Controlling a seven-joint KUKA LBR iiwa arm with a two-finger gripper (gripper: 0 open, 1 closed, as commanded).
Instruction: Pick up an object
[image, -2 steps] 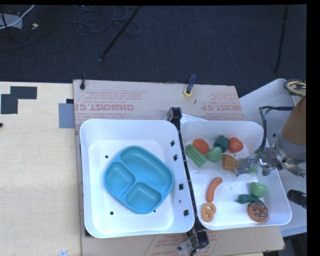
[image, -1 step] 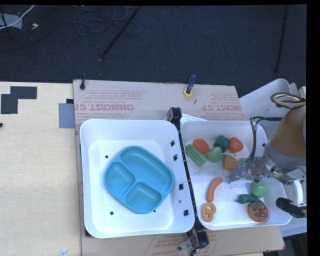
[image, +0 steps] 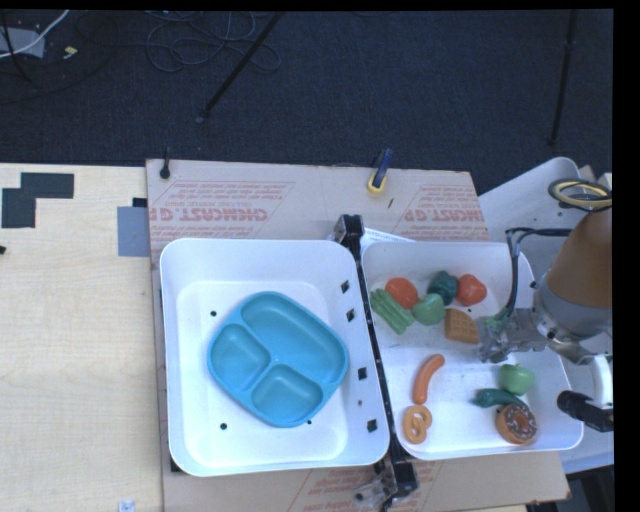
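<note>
The arm reaches in from the right, and its gripper (image: 497, 340) sits low in the right bin (image: 452, 442), among the toy food. I cannot tell how its claw stands. A waffle piece (image: 461, 326) lies just beside it, a green fruit (image: 517, 379) below. The blue plate (image: 277, 358) rests in the left bin (image: 190, 400).
</note>
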